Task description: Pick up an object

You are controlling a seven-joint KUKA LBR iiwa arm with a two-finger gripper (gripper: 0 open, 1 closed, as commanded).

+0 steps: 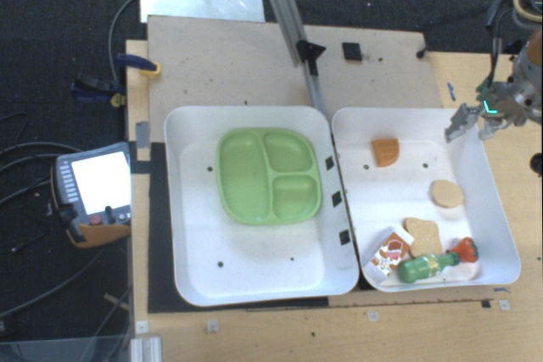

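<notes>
The right bin (501, 208) holds an orange block (385, 152), a round tan biscuit (446, 194), a slice of toast (422, 235), a green bottle (428, 266), a small red piece (465, 249) and a red-and-white packet (390, 254). My gripper (475, 128) hangs over the bin's far right corner, above and to the right of the biscuit. It is open, and I see nothing between its fingers. It touches none of the objects.
A green divided plate (270, 175) lies in the left bin (195, 267). A grey pole (284, 4) slants across the back board. A handheld pendant (95, 192) and cables lie left of the bench.
</notes>
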